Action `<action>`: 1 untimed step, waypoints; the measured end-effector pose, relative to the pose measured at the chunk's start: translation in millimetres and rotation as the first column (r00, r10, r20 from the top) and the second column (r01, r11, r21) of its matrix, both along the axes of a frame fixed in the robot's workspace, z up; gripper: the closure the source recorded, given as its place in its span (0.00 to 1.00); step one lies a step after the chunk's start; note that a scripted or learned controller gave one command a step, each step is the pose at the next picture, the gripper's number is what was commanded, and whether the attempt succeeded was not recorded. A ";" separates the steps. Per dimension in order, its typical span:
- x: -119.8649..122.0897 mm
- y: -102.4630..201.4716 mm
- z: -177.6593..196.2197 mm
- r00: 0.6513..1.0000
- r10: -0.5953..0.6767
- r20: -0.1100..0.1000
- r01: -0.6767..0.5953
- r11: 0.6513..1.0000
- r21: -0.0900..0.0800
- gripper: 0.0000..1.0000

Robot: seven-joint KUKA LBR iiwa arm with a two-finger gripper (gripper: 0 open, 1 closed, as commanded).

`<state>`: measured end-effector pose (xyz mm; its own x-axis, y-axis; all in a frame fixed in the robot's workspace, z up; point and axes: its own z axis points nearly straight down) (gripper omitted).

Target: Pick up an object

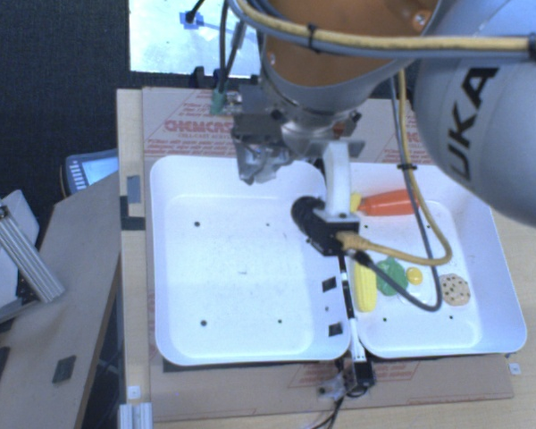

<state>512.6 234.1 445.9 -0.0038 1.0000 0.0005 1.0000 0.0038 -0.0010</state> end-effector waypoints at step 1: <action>36.2 -0.1 8.4 1.000 -0.004 0.005 0.004 1.000 0.001 1.00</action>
<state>548.9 234.0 454.3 -0.0002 1.0000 0.0010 1.0000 0.0002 0.0042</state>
